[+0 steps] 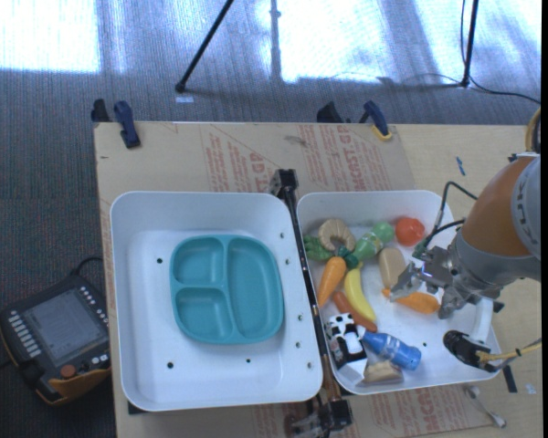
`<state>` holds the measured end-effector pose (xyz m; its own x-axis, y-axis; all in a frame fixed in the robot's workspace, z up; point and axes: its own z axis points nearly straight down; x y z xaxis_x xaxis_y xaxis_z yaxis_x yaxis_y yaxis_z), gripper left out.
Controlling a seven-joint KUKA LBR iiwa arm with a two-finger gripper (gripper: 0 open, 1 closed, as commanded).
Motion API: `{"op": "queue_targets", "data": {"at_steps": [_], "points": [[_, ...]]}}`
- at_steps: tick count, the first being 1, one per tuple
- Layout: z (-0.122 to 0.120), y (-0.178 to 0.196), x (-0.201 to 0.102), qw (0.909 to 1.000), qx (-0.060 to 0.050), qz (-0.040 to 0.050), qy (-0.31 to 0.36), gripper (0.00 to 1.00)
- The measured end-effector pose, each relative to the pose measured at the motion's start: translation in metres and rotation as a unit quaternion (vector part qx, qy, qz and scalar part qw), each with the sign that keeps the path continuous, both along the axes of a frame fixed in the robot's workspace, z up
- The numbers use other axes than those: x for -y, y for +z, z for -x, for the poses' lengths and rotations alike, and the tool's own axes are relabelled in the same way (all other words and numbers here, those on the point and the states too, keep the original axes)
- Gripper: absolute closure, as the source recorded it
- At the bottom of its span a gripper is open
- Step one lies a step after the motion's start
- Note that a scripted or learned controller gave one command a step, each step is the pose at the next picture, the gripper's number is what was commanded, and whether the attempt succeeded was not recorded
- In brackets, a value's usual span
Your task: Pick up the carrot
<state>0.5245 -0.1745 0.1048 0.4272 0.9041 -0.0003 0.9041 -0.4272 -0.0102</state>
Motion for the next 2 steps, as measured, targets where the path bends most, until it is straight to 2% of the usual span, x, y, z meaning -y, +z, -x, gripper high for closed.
{"op": "queue_targets", "data": {"at_steps": [1,2], "points": [[0.0004,0.0071,-0.0008,1.0,-0.004,-0.0019,0.002,1.0],[0.0004,0.007,-0.0011,1.0,-0.004,-0.002,0.003,0.0]]}}
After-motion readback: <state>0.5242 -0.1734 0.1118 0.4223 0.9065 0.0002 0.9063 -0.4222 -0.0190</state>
